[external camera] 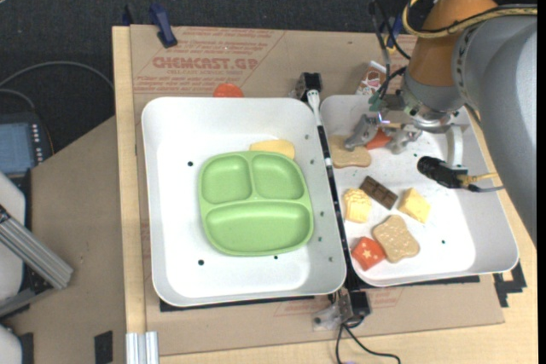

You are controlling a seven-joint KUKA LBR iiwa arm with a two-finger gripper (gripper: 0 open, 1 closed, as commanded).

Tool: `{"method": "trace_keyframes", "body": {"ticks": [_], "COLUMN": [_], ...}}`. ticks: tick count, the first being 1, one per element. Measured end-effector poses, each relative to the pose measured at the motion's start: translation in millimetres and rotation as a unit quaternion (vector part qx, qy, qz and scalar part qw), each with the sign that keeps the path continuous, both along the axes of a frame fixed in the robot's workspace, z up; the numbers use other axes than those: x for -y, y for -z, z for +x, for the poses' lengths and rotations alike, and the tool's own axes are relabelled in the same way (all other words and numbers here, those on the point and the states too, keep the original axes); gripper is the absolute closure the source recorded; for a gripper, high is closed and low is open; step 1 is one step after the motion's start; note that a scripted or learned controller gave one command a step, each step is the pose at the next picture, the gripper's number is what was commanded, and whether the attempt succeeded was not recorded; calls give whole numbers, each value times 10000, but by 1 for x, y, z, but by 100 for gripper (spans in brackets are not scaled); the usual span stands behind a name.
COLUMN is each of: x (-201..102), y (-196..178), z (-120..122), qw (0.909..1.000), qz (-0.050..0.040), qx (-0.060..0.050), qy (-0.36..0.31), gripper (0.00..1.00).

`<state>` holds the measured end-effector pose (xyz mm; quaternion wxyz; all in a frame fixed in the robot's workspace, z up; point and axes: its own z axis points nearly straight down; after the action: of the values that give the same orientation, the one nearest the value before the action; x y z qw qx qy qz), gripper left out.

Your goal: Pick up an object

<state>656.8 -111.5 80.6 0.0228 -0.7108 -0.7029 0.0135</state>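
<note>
Objects in the right bin [490, 256] number six; one green tray [254, 203] left.

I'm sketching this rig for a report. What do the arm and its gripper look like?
The grey arm is thick, rounded and smooth, with an orange band above the wrist. A yellow cable loop and thin dark wires run beside that band. The two-finger gripper is small, of grey metal parts with a red detail.
</note>
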Motion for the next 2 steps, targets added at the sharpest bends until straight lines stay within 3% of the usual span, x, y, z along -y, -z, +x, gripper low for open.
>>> {"method": "trace_keyframes", "body": {"ticks": [2], "x": [0], "y": [0], "z": [0], "qw": [10000], "qz": [-3], "qx": [-2], "qy": [-6], "gripper": [0]}}
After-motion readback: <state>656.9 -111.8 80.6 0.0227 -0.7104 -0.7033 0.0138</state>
